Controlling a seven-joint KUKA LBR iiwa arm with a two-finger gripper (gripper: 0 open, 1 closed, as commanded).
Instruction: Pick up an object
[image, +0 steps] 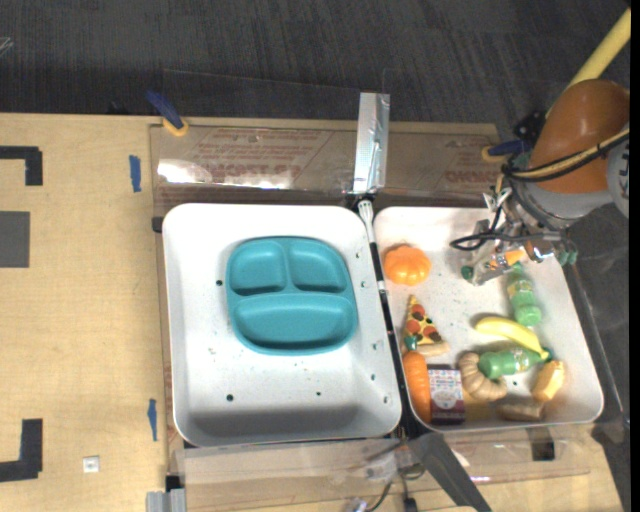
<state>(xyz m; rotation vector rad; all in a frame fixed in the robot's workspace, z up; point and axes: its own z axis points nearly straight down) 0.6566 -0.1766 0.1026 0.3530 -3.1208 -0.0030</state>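
Note:
The right bin holds several toy foods: an orange fruit, a pizza slice, a carrot, a small can, a yellow banana, a green bottle and a green vegetable. My gripper hangs low over the bin's upper right part, just left of the green bottle's top and above the banana. The orange-banded wrist rises behind it. Cables and the gripper body hide what lies directly beneath it.
The left bin carries a teal divided plate. A brown bread piece and a yellow-orange item lie by the right bin's front wall. A metal strip stands behind the bins' divider.

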